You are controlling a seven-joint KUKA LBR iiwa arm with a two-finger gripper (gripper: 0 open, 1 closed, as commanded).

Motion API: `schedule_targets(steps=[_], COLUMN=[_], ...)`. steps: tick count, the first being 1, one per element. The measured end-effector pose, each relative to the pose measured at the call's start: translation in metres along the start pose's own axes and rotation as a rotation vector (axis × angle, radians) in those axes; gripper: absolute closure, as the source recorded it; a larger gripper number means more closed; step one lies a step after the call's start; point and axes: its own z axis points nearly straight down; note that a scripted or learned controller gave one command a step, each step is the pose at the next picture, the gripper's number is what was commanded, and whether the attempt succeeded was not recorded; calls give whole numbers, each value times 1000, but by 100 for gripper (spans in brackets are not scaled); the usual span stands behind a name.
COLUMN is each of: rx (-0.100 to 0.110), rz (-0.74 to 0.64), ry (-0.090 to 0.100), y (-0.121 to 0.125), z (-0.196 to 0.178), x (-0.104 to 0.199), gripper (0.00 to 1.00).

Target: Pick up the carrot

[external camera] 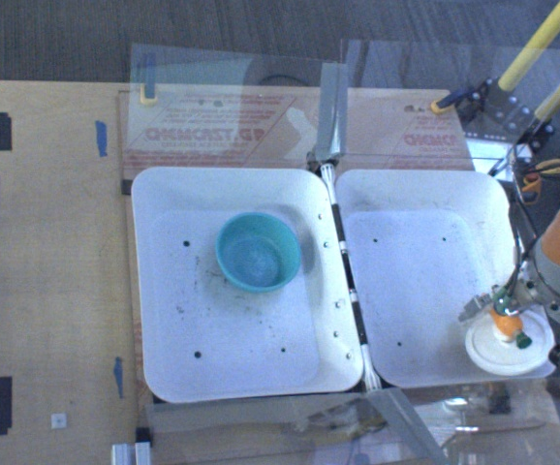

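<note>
A teal bowl point(258, 251) sits in the left bin point(164, 356). At lower right, the carrot point(506, 324) lies on a white plate point(506, 353) under the end effector point(505, 303); its state I cannot tell

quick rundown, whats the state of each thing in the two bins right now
teal bowl: upright in the left bin, nothing visible inside
carrot: lying on the white plate
white plate: flat at the right bin's near right corner
pincer: right over the carrot, grip unclear
</note>
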Motion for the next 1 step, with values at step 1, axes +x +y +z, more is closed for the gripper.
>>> schedule_targets(steps=[1], rx=[15], rz=[389], ry=[2], y=[57], z=[-52], x=[84], gripper=[100])
